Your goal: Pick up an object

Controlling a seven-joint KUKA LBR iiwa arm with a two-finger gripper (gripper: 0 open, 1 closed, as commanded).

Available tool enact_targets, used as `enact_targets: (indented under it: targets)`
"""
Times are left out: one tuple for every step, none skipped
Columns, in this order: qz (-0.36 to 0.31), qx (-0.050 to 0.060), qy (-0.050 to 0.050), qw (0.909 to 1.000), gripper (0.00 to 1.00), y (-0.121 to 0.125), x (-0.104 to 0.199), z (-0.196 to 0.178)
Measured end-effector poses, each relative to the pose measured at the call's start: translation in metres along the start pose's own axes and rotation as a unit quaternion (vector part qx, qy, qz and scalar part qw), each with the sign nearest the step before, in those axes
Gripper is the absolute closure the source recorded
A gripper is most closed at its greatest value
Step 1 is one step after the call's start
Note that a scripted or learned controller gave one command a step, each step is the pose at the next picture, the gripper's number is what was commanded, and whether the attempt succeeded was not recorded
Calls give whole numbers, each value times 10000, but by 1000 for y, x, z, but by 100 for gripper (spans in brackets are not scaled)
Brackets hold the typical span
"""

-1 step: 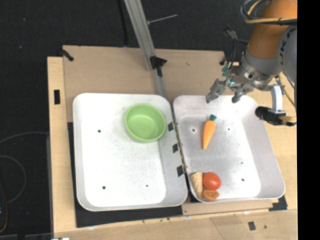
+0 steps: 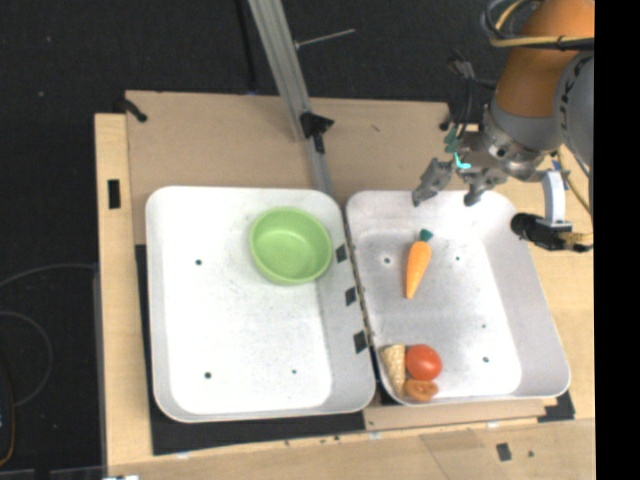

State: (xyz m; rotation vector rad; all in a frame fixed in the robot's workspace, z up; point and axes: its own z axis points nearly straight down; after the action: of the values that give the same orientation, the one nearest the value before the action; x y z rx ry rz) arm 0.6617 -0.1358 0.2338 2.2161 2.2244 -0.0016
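An orange carrot (image 2: 417,266) with a green tip lies in the upper middle of the right bin (image 2: 500,308). A red tomato (image 2: 424,362), a tan corn-like piece (image 2: 394,364) and a small orange-brown item (image 2: 421,390) sit together at that bin's near left corner. A green bowl (image 2: 290,246) rests in the left bin (image 2: 230,358), toward its far right. My gripper (image 2: 450,189) hangs above the far edge of the right bin, up and to the right of the carrot. It is open, with nothing between its two spread fingers.
A slanted metal pole (image 2: 285,68) rises behind the bins, ending near the seam between them. A black fitting (image 2: 540,230) sticks out beside the right bin's far right edge. Black clips (image 2: 352,296) line the seam.
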Motion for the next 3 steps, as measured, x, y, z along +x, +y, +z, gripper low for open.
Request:
enact_targets:
  targets:
    - [13, 25, 3, 10000, 0, -3, 2, 63]
    - [-4, 21, 3, 10000, 0, 5, 7, 117]
    - [0, 13, -1, 10000, 0, 5, 6, 133]
